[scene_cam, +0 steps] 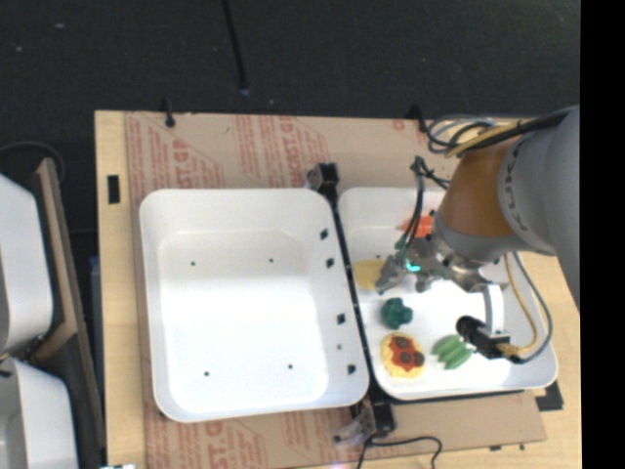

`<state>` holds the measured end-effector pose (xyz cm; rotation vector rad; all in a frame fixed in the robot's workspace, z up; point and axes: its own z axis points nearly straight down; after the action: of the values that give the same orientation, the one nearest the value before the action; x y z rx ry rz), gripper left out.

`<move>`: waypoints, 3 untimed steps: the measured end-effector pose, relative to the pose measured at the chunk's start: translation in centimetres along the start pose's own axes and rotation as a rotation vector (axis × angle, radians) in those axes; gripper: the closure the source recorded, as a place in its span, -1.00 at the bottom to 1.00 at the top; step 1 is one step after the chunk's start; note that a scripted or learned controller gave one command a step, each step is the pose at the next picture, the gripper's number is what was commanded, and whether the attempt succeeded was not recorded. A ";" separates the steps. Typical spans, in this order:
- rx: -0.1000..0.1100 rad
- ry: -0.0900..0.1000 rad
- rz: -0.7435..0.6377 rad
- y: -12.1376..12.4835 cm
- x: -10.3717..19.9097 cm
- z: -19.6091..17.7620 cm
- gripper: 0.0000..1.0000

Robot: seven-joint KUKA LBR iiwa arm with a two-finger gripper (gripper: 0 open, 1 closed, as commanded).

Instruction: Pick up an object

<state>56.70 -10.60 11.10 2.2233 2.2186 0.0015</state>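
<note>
The right bin (381, 208) holds several small objects. A dark green lump (395, 313) lies near the bin's left side, a yellow and red toy (402, 356) sits at the front, and a light green piece (452, 351) lies to its right. A pale yellow piece (367, 275) rests by the left wall, and an orange bit (421, 226) peeks out behind the arm. My gripper (405, 272) hangs low over the bin, just above the dark green lump and beside the yellow piece. The wrist hides its fingers.
The left bin (244, 301) stands beside the right one, divided from it by a black-clipped rim (342, 281). Cables (527, 320) loop from the wrist over the right bin's right side. Cardboard (244, 154) lies under both bins.
</note>
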 end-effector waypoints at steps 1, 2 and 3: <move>0.001 0.000 -0.002 0.1 0.9 1.1 -1.00; -0.001 0.000 0.000 0.1 0.8 0.0 1.00; 0.000 0.000 0.000 0.1 0.8 0.0 -1.00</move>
<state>56.79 -9.79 11.10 2.2232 2.2183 0.0015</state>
